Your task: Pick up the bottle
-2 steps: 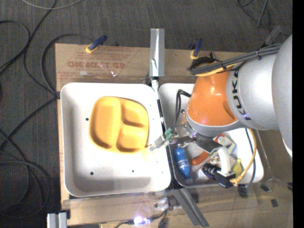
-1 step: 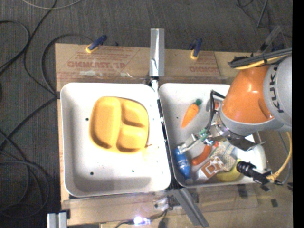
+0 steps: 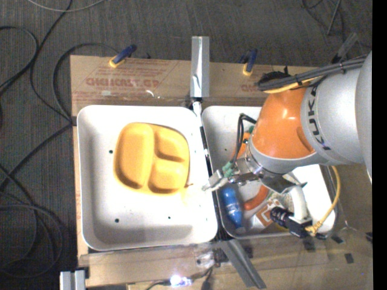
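Jaws (image 3: pixel 225 175) above bottle (image 3: pixel 231 205) (arm (image 3: pixel 284 132) overhead)

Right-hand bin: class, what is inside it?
Inside the right bin lies a blue bottle near its left wall, beside an orange and white item. The arm covers the bin's middle, hiding anything beneath it.

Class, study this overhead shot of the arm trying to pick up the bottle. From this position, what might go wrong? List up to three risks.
1. The blue plastic bottle lies close to the left wall of the right white bin, so a finger may jam against that wall.
2. An orange object lies beside the bottle, so the end effector might grab or shove it instead.
3. The bulky grey and orange arm hides much of the bin from the camera.
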{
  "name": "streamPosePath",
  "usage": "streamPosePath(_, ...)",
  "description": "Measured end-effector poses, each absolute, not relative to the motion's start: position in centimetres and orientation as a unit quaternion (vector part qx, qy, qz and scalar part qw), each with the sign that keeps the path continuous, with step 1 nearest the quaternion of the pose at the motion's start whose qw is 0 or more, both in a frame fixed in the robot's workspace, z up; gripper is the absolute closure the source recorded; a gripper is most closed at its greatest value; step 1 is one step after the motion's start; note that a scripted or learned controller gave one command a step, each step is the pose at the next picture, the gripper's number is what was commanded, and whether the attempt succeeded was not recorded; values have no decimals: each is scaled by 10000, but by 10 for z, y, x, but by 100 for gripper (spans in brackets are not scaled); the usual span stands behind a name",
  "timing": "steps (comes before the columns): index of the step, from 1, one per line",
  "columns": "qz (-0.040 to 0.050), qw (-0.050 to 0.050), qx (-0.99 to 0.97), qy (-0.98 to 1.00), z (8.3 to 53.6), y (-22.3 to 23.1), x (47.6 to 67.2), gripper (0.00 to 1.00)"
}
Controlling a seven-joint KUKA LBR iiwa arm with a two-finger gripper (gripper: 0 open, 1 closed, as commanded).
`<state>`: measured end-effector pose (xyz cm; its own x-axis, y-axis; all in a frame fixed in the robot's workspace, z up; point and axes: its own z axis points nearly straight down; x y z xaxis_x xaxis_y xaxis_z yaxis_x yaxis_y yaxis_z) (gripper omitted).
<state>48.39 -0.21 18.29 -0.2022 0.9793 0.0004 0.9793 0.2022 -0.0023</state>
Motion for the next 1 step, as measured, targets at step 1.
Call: streamPosePath(1, 13, 7, -6059, -7956, 183, 10, 484, 0)
